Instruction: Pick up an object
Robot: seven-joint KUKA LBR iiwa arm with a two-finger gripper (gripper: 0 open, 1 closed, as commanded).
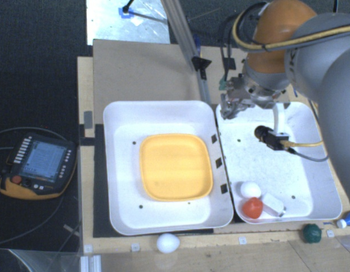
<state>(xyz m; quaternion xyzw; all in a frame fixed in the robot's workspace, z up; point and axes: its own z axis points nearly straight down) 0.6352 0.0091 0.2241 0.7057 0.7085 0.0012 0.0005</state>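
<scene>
I see the hand (230,111) over the right bin's (311,169) upper-left corner; I cannot tell its opening, nothing visibly held.

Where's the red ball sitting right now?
In the camera view the red ball lies in the right bin, at its near left corner, just below a white ball and beside a white block.

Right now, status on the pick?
Gripper high at right bin's far-left corner. Red ball, white ball, white block at near edge, untouched. Path clear.
</scene>
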